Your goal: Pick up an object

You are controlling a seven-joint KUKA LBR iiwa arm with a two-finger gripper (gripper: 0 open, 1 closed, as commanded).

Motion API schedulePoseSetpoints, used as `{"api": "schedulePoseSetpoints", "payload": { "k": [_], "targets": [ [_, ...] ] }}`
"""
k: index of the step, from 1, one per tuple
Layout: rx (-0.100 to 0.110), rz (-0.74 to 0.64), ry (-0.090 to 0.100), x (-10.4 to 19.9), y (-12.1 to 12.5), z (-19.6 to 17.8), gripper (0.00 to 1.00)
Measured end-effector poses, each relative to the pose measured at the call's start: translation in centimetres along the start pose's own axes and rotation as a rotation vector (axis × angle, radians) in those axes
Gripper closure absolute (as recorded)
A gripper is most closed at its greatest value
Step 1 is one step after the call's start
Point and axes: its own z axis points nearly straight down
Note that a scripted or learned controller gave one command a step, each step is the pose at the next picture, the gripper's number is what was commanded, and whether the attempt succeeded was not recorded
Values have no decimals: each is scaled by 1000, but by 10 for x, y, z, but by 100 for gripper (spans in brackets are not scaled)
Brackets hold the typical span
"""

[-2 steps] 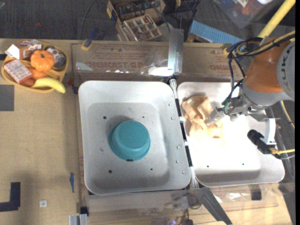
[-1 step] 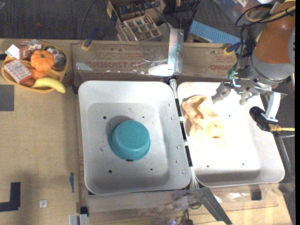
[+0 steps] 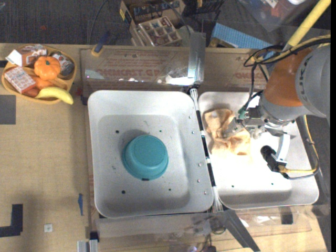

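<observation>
The grey arm with its orange band (image 3: 283,85) reaches in from the right over the right-hand shallow white bin (image 3: 262,188). Its tool (image 3: 231,133) is down at a pale tan, crumpled soft object (image 3: 223,127) that lies in the upper left part of that bin, close to the wall shared with the other bin. From here the tool's tips blur into the tan thing, so I cannot tell how far apart they stand or whether they grip it. In the left-hand white bin (image 3: 105,114) a round teal bowl (image 3: 146,156) sits upside down near the middle. A basket of toy fruit (image 3: 39,75) rests on the tabletop's far left corner.
</observation>
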Motion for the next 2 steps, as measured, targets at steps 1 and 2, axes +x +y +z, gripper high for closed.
{"api": "schedulePoseSetpoints", "payload": {
  "k": [1,2],
  "targets": [
    [-1,3,0,-2,1,-8,100],
    [10,-130,1,32,-20,-89,100]
  ]
}}
